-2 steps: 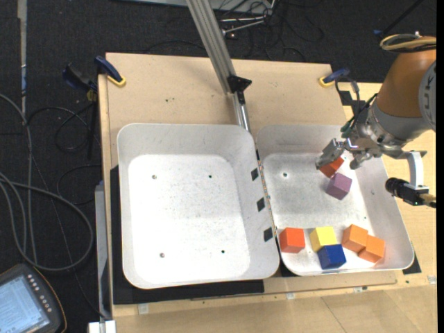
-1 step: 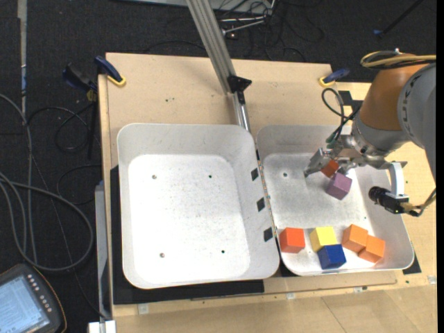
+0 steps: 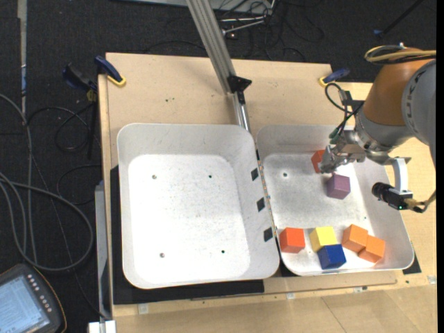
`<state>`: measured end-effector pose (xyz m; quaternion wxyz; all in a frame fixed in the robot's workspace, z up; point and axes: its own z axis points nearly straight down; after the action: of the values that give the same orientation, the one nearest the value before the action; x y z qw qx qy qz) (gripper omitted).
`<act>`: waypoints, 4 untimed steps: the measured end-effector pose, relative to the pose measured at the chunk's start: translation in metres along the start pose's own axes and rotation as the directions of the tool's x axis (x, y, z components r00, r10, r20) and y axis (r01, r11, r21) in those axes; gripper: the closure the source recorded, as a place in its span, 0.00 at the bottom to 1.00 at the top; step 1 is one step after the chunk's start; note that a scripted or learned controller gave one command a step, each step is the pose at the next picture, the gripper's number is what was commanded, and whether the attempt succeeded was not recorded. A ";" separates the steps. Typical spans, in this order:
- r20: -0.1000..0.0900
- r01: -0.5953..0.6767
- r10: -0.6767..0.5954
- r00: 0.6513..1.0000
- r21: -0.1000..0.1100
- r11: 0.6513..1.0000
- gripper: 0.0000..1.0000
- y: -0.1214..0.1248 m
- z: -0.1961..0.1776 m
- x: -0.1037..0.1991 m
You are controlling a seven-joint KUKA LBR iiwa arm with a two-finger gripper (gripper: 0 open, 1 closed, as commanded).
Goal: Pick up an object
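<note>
The grey arm (image 3: pixel 409 96) with its orange band reaches in from the right, and its hand (image 3: pixel 336 159) hangs low over the far part of the right bin (image 3: pixel 298 144). I cannot tell from here whether the hand is spread or pressed together, since the wrist hides most of it. Just at the hand's left edge sits a red-orange block (image 3: pixel 318 160), partly covered by the hand, and whether the two are touching is not clear. Just below the hand lies a purple block (image 3: pixel 338 185), resting on the bin floor a little toward the near side. Along the near wall of the same bin the other pieces are gathered: an orange cube (image 3: pixel 292 238) at the left, a yellow cube (image 3: pixel 322 236) beside it, a blue cube (image 3: pixel 331 255) just in front of the yellow one and touching it, and two more orange blocks (image 3: pixel 364 242) pressed together toward the right corner. The left bin (image 3: pixel 139 144) lies alongside, its right rim overlapping the edge of the right bin, with black clips (image 3: pixel 261 204) along that seam. Both bins rest on the pale wooden tabletop (image 3: pixel 173 82). A slanted metal pole (image 3: pixel 211 33) comes down from the top to the far end of the seam. Blue and yellow clamps (image 3: pixel 109 69) grip the tabletop's far corners. A small screen (image 3: pixel 21 304) glows at the lower left on the dark floor.
</note>
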<state>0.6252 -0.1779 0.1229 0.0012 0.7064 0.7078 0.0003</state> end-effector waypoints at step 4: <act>-0.004 0.007 -0.007 1.000 0.004 1.000 1.00 0.004 -0.114 0.124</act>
<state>0.6285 -0.0537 0.2364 -0.0014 0.7040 0.7102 0.0002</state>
